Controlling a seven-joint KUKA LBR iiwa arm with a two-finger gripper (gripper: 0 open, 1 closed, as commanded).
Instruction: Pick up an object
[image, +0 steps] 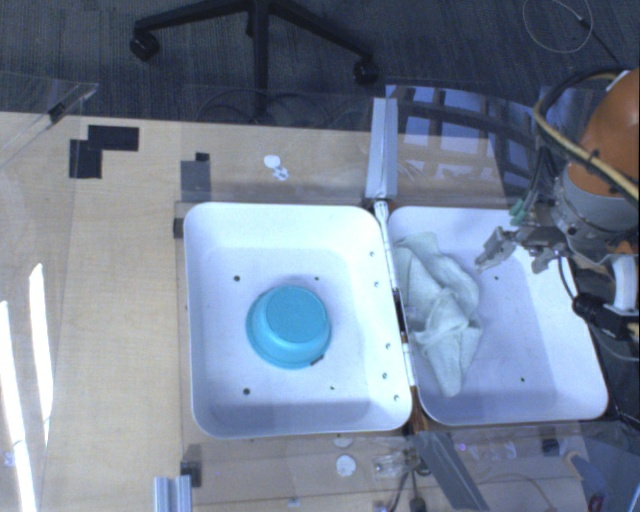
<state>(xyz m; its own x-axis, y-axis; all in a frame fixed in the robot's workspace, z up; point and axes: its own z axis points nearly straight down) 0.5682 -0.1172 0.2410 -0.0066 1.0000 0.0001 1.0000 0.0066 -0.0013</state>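
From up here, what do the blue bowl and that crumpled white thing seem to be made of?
The blue bowl looks like plastic: one even colour, smooth, with a soft sheen. The white cloth looks like soft fabric, perhaps a towel: it lies in limp, matte folds. Neither is certain from this view.

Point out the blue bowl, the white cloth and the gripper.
blue bowl (289, 326): camera view, centre of its upturned base.
white cloth (437, 305): camera view, middle folds.
gripper (512, 246): camera view, between its fingertips.
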